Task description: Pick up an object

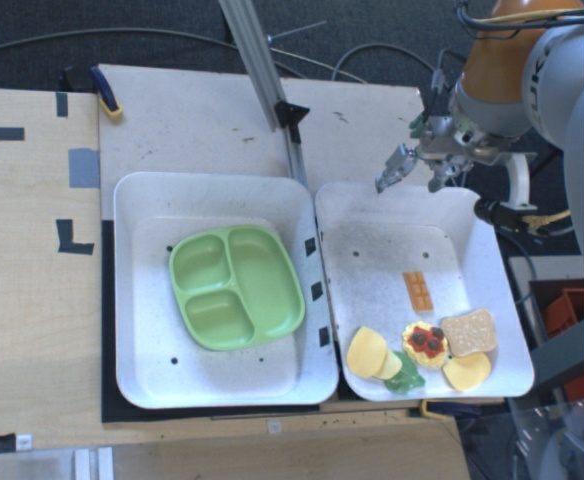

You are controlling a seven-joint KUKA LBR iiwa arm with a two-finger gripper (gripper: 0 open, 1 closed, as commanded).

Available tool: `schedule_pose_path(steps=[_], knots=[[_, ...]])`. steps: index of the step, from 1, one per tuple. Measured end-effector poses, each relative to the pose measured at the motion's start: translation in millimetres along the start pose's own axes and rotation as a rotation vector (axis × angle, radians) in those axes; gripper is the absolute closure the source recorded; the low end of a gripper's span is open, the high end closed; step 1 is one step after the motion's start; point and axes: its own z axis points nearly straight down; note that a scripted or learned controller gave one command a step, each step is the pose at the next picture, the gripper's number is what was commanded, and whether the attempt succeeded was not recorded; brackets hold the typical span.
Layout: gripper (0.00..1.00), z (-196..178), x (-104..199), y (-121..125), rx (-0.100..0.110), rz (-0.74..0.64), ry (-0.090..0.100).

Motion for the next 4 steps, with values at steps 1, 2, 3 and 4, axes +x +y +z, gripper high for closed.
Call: schedule_pose_path(steps=[1,2,3,4], knots=[[0.0,0,0,0,0.0,0.0,0.0],[0.0,44,4,-3,0.004,0.0,-0.001],[0.0,89,8,-3,0.005,0.0,-0.001],[0.0,143,9,-5,0.006,0.0,-0.001]])
